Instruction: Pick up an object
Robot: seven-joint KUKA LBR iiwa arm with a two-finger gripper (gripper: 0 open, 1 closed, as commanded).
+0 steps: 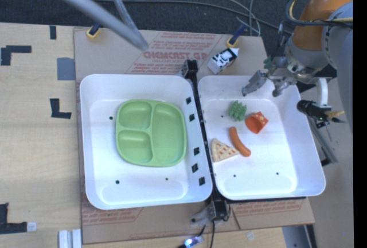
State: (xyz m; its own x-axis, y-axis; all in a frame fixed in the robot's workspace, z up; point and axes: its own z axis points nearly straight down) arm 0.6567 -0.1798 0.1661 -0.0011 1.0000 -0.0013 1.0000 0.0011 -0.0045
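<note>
While a green tray (152, 132) fills one bin (97, 183), food (256, 121) occupies the other.

A green divided plate (152, 132) lies in the left white bin (94, 183), both bins rest on a cardboard sheet (172, 51), and black cables (200, 0) cross the dark floor behind

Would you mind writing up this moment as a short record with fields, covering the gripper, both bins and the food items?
gripper: above the right bin's upper edge, fingers spread, holding nothing
left bin: holds a green divided plate
right bin: holds four food items
broccoli: upper middle of the right bin, nearest the gripper
red piece: just right of the broccoli
sausage: below both, lying diagonally
sandwich wedge: touching the sausage's left side
</note>
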